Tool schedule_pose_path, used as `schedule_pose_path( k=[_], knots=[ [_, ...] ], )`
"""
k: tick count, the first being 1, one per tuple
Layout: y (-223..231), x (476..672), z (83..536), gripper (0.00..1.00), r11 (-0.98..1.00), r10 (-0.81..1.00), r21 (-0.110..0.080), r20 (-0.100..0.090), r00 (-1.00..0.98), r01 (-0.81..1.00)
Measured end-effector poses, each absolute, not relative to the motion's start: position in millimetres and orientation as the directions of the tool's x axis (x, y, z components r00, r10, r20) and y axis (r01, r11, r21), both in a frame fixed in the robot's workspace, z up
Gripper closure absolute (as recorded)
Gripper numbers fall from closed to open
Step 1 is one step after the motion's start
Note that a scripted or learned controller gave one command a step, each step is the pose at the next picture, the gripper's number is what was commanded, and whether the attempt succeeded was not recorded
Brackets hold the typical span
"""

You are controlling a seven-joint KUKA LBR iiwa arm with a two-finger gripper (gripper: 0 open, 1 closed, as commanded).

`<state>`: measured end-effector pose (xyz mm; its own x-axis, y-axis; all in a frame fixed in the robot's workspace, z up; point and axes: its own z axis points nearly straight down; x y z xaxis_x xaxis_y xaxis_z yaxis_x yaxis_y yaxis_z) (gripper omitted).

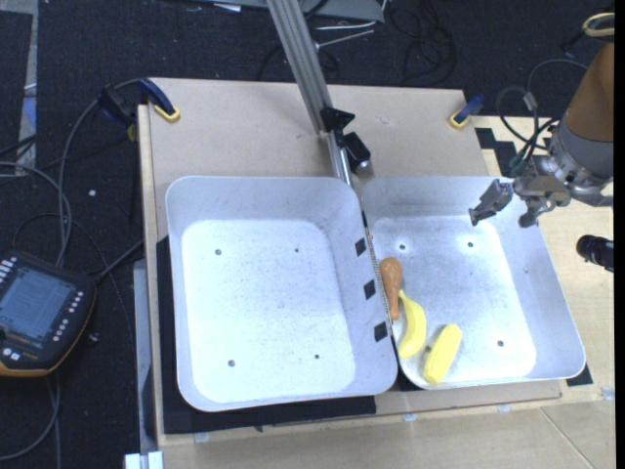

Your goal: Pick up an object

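Note:
Three objects lie in the right bin (518, 262) near its front left corner: an orange-brown carrot-like piece (391, 278) against the left wall, a yellow banana (414, 327) just in front of it, and a yellow block-shaped piece (442, 352) beside the banana. My gripper (508, 208) hangs over the bin's far right part, well away from the objects, with its two dark fingers spread apart and nothing between them.
The left bin (195, 262) adjoins the right one along a shared edge with black clips. A slanted metal pole (308, 66) rises behind the bins. Yellow clamps (164, 111) hold the bench corners. A pendant (34, 306) lies off the bench at left.

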<state>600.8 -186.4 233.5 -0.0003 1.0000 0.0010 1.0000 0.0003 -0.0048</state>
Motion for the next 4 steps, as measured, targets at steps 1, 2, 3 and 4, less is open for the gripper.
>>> schedule_pose_path(
  k=[1, 2, 3, 4],
  knots=[
    [-194.6, 604.2, 177.1, 0.00, 0.000, 1.000, -0.005, 0.001, 0.000, 1.000],
    [-185.5, 599.8, 119.4, 0.00, 0.000, 1.000, -0.005, 0.001, 0.000, 1.000],
    [-186.3, 601.3, 132.9, 1.00, 0.000, 1.000, 0.001, 0.000, 0.000, 1.000],
    [-196.1, 600.7, 188.5, 1.00, 0.000, 1.000, 0.004, -0.001, 0.000, 1.000]
  ],
)
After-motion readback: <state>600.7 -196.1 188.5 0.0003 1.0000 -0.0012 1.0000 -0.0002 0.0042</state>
